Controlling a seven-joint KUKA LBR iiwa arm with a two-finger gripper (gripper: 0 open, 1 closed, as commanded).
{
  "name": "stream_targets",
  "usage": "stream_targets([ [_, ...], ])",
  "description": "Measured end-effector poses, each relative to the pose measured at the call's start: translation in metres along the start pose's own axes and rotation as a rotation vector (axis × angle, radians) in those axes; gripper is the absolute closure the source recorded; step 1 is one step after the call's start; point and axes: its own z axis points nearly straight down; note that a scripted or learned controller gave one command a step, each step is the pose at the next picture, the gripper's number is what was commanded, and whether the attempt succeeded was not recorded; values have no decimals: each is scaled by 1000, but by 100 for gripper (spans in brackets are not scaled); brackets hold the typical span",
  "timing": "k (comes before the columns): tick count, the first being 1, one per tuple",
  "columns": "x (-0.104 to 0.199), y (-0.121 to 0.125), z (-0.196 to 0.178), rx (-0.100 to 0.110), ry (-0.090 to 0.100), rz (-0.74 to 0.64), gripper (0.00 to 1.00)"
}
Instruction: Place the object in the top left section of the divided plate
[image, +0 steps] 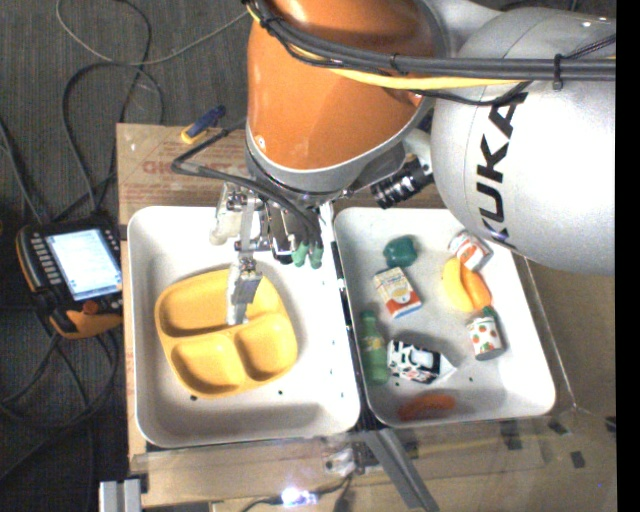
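A: We have the gripper (243, 292) over the left bin (150, 400), above the yellow divided plate (215, 365). Its tip sits over the ridge by the plate's top left section.

B: Open or closed? We cannot tell; the fingers blur into one grey strip. Nothing is clearly visible between them, so we do not mark a hold.

A: Agreed. So the task's object, which one? We cannot say. The plate sections look bare as far as we see.

B: In the right bin (535, 395) we log: a dark green lump (401, 250), a small orange-and-white carton (397, 292), a green bottle (373, 348), a black-and-white cow-print carton (415, 362), an orange bottle (468, 275), a small can (486, 335), a red sausage shape (428, 406).

A: All apart from the gripper. A tablet (78, 265) lies left of the bench.
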Motion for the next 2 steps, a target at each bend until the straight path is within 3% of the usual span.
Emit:
stream_targets([
  [1, -34, -61, 7, 1, 0, -361, 0],
  [2, -19, -54, -10, -1, -2, -856, 0],
])
